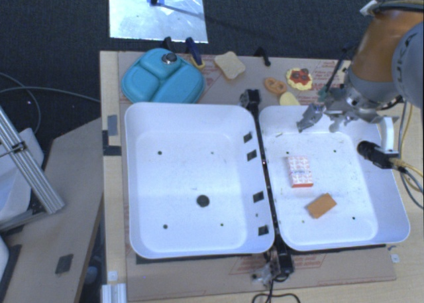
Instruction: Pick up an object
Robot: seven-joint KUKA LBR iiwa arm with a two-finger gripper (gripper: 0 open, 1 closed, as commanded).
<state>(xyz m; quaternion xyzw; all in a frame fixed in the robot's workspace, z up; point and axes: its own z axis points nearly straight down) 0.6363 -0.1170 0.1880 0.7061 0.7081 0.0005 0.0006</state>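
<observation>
Table (pixel 112 162) seen bearing two white bins. Left bin (pixel 192 242): only small dark disc (pixel 203 200) noted. Right bin (pixel 371 229): carton (pixel 300 171) at centre, orange block (pixel 321 205) just beyond, both lying flat, untouched. Gripper (pixel 322 117) hung over far rim of right bin, well apart from both. Jaws appear spread, nothing held. Pick judged not yet begun; descent, closure, lift all left.

Arm (pixel 391 43) cut off by right and top edges. Gripper (pixel 324 117) small, blurred; finger state unreadable. Print on small box (pixel 300 171) too fine to read.
</observation>
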